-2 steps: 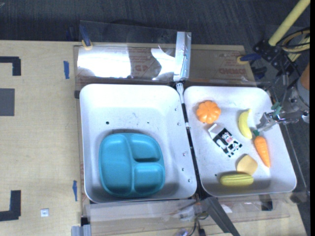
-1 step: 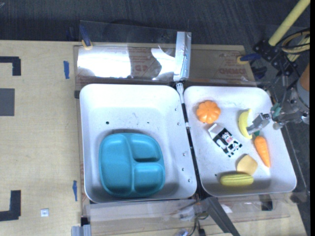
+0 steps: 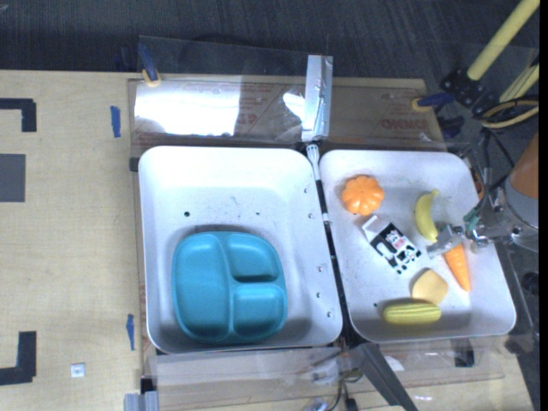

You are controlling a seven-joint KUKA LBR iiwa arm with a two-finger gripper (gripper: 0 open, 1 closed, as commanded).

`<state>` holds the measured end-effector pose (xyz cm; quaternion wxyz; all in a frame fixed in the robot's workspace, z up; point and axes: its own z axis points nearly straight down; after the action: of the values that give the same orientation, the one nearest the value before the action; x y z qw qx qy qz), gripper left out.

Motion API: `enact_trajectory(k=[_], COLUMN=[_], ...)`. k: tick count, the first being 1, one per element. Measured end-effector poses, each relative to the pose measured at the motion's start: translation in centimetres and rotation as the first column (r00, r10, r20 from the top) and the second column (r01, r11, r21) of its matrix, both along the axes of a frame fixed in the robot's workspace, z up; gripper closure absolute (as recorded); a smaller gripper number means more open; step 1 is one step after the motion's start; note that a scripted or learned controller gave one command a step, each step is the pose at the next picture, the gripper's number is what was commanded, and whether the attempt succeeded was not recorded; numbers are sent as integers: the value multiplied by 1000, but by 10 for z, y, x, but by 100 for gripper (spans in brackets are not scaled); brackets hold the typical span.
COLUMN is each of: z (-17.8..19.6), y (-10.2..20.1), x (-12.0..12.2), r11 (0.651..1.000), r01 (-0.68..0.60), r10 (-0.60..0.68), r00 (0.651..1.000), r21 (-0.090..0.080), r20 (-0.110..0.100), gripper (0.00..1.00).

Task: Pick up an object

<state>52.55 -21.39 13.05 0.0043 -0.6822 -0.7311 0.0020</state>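
Sitting low over the right bin (image 3: 505, 315), the gripper (image 3: 458, 236) hangs just above the carrot (image 3: 460, 266), and how far it is open cannot be told at this size. That carrot, an orange tapered toy lying near the bin's right wall beside the banana (image 3: 425, 214), looks light, stiff and smooth. I judge its thicker upper end the surest place to pinch, across its width.

blue tray (image 3: 229, 284), orange pumpkin (image 3: 363, 194), yellow banana (image 3: 425, 214)
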Motion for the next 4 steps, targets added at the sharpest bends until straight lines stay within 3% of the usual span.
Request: enact_trajectory(k=[1, 2, 3, 4], z=[-40, -31, -26, -33], y=[5, 1, -3, 24], x=[22, 22, 35, 20], r11=[995, 995, 994, 996], r01=[93, 95, 113, 91], r10=[-94, -96, -113, -91], r00=[996, 995, 994, 996], r21=[17, 4, -4, -2], r20=[14, 20, 11, 6], gripper=[0, 100, 100, 100])
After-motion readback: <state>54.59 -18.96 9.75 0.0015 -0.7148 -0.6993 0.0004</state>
